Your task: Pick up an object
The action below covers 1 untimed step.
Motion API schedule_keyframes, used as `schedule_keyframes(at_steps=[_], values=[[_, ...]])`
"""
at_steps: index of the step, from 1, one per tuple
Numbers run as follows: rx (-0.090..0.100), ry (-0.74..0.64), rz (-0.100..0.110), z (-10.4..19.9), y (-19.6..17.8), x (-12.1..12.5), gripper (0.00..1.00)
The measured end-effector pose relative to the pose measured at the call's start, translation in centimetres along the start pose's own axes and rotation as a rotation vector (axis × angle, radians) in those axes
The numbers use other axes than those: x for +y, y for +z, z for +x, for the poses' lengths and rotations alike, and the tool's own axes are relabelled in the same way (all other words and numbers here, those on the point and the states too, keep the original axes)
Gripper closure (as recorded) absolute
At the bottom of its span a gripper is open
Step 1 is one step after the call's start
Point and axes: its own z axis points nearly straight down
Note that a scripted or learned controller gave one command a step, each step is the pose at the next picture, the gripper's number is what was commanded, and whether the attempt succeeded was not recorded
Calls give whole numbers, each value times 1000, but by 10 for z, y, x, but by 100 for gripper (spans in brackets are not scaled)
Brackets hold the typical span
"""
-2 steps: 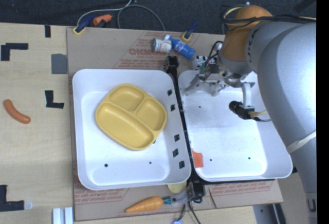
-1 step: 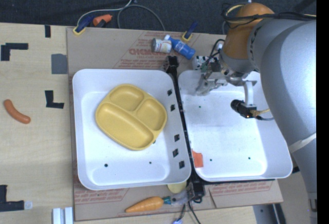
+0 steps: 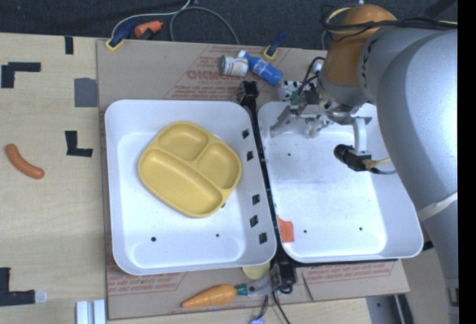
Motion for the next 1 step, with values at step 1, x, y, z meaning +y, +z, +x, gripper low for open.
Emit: schedule_keyframes(at_steps=[1], values=[[3, 5, 0, -45, 10, 0, 0]])
